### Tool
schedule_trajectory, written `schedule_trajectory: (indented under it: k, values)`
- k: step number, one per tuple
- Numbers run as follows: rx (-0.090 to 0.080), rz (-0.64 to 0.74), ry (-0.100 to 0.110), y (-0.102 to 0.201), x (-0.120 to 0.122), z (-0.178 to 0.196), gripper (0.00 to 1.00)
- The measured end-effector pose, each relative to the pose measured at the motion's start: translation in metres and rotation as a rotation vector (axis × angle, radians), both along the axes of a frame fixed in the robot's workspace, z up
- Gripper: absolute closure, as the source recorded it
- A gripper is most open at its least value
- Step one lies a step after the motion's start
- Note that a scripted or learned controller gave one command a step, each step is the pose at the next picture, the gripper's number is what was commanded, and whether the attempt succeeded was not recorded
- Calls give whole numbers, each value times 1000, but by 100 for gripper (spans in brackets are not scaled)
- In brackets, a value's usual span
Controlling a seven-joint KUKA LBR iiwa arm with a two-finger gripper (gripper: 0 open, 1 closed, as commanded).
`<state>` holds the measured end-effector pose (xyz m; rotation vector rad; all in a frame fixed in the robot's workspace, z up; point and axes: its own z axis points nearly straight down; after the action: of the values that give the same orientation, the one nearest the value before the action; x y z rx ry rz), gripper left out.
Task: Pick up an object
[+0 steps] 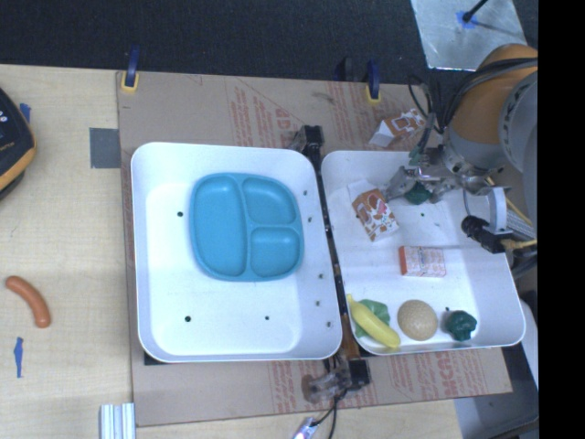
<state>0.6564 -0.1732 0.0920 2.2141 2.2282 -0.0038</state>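
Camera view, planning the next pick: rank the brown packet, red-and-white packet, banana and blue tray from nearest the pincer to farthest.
1. Brown packet, just left of the pincer.
2. Red-and-white packet, mid right bin.
3. Banana, right bin's front-left corner.
4. Blue tray, left bin.

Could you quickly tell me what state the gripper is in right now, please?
Gripper: low over the far end of the right bin, above a small dark green object; open or closed cannot be told, and no grasp is visible.
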Motion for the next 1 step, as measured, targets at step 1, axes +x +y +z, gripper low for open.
schedule_trajectory:
  k: [1]
  values:
    - [-6, -3, -1, 72, 0, 1, 0]
